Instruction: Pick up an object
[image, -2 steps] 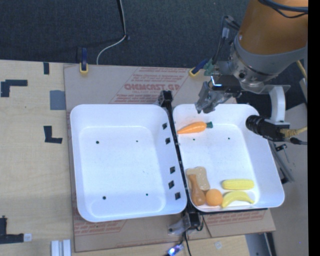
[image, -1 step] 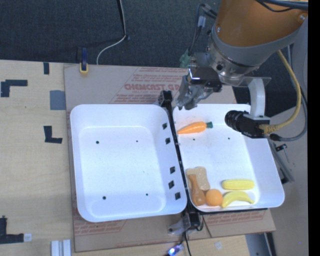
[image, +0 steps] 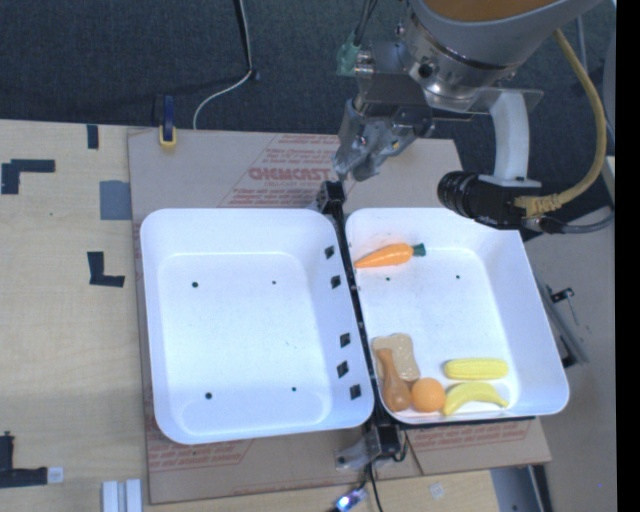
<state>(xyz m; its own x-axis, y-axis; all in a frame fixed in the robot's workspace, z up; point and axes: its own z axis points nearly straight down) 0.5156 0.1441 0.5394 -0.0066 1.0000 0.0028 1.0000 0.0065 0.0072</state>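
Note:
An orange carrot (image: 384, 256) with a green top lies at the far left of the right bin (image: 500, 300). At that bin's near edge sit a tan bread-like piece (image: 396, 357), an orange ball (image: 428, 396), a yellow corn-like piece (image: 475, 369) and a yellow banana (image: 474, 398). My gripper (image: 358, 165) hangs above the far end of the divide between the two bins, behind and above the carrot. Nothing shows between its fingers.
The left bin (image: 240, 330) lies beside the right one, joined by black clips (image: 346, 340) along the middle. Both rest on a cardboard sheet (image: 260, 175). A black camera-like fitting (image: 480, 200) and yellow cable (image: 590, 110) hang over the right bin's far corner.

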